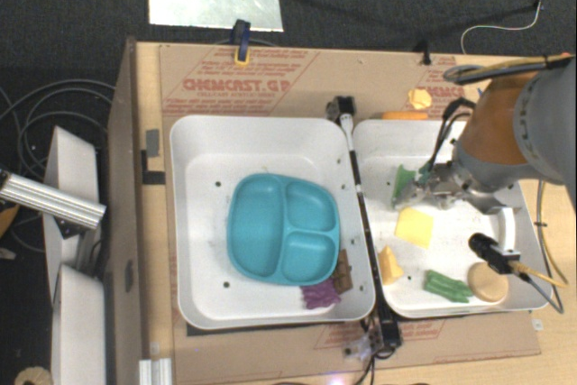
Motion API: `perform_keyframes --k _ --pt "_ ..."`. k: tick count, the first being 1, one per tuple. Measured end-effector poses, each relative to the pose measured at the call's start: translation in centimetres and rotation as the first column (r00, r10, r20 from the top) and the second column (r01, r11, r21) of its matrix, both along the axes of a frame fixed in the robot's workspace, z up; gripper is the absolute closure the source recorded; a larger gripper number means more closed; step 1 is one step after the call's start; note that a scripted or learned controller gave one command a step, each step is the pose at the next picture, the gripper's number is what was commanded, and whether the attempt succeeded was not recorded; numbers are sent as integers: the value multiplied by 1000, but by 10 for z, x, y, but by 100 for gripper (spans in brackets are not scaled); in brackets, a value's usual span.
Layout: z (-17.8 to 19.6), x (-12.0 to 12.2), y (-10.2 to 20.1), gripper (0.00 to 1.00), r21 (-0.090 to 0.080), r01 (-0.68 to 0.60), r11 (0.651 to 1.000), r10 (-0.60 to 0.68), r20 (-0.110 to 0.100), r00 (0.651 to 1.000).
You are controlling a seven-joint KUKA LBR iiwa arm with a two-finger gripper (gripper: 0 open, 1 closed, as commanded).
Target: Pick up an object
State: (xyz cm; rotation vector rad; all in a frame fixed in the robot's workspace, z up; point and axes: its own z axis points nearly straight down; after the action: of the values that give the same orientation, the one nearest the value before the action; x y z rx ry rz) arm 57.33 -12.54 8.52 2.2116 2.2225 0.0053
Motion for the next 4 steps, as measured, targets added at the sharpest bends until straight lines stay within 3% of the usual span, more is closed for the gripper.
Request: perform_keyframes --k 1,2,3,4 --pt "-2 -61 -7 0 2 7 1000 -6 -10 1000" --pt "0 -5 27 0 3 -4 1000 4 -1 1000" --pt "-1 -20 24 0 2 4 1000 -4 -7 1000" --pt "10 -19 24 100 2 2 1000 -2 -3 1000"
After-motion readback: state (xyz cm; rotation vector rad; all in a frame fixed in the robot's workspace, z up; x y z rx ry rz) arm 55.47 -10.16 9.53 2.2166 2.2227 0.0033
